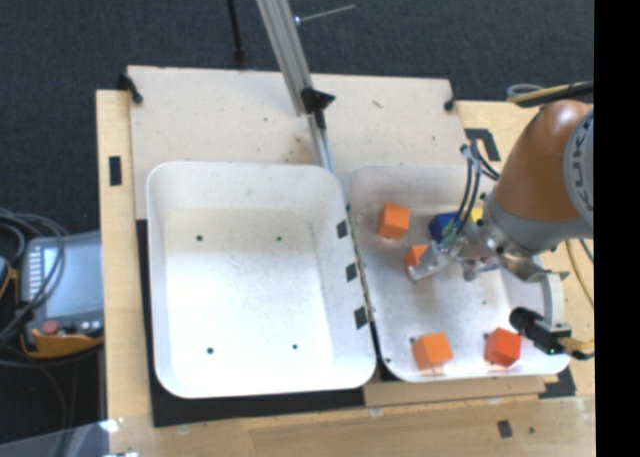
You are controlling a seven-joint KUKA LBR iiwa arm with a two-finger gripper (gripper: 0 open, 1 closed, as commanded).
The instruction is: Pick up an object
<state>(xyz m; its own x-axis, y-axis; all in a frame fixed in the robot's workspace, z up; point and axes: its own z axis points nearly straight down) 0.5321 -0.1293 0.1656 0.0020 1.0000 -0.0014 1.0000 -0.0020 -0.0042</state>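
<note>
Several blocks lie in the right bin (470,377): an orange cube (394,221) near its far left, an orange cube (432,350) at the front, and a red-orange block (503,347) at the front right. A small orange piece (415,256) sits right against my gripper (430,268), which is low over the bin's middle. A blue object (443,227) shows just behind the gripper, partly hidden by the wrist and cables.
The left bin (250,280) stands beside the right one, sharing a middle wall. A slanted metal rail (285,35) rises from behind the bins. The grey and orange arm (545,180) covers the right bin's far right part.
</note>
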